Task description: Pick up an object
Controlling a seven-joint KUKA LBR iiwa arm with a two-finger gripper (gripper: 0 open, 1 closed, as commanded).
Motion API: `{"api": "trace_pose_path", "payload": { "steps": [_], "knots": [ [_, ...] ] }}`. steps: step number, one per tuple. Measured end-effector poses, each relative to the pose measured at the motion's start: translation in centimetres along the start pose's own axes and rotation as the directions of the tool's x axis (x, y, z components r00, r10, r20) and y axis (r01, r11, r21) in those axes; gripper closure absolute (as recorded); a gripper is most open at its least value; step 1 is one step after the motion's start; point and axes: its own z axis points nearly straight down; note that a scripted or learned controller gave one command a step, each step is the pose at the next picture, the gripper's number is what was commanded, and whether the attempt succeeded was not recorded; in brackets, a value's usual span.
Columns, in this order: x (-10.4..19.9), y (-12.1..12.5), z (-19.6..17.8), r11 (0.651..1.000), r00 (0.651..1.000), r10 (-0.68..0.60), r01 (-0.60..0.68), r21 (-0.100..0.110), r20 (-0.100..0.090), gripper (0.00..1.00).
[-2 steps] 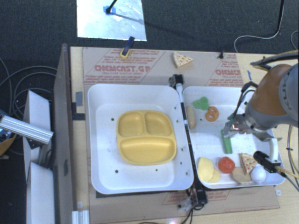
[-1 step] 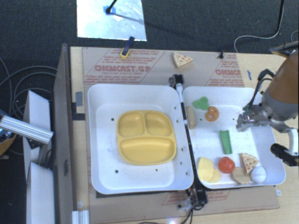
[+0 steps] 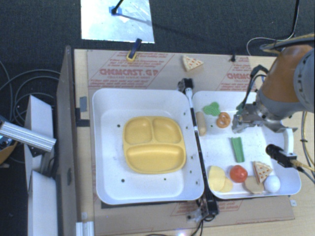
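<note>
We see two shallow white bins side by side on the bench. The left bin [image 3: 106, 132] holds a yellow divided plate [image 3: 153, 144], lying flat near its middle. The right bin [image 3: 295, 183] carries the loose things that could be picked up.

Along the right bin's left edge lies a pale wooden peg [image 3: 201, 123], close to the divider between the bins. Toward the far left corner sits a green leafy piece [image 3: 212, 108], and just beside it, on its right, a small orange pretzel-like ring [image 3: 223, 119]. A green strip [image 3: 237, 149] lies near the middle of the bin floor. Along the near edge we find a yellow piece [image 3: 217, 177], a red tomato [image 3: 238, 173], a tan flat piece [image 3: 253, 185], a pizza-like wedge [image 3: 262, 170] and a white egg [image 3: 271, 184] — all clustered close together, some touching.

Outside the bins, another pizza-like wedge [image 3: 192, 63] rests on the cardboard sheet [image 3: 128, 72] near the far edge.

The arm comes in from the right, and its gripper [image 3: 242, 121] hangs over the far part of the right bin, just right of the orange ring. We cannot tell how its fingers stand — they are too dark and small against the wrist — and we see nothing between them.
</note>
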Motion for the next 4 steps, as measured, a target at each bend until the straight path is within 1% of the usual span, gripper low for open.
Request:
{"api": "trace_pose_path", "payload": {
  "steps": [1,2,3,4],
  "knots": [
    [-0.3,-0.1,0.0,1.0,1.0,0.006,-0.006,0.002,0.001,0.0],
    [-3.2,0.4,8.4,1.0,1.0,0.01,-0.01,0.004,0.002,0.0],
    [-3.0,0.5,7.0,1.0,1.0,0.006,-0.006,0.001,0.001,1.0],
    [9.8,6.7,-2.6,1.0,1.0,-0.007,0.007,-0.011,-0.002,1.0]
  ]
}}
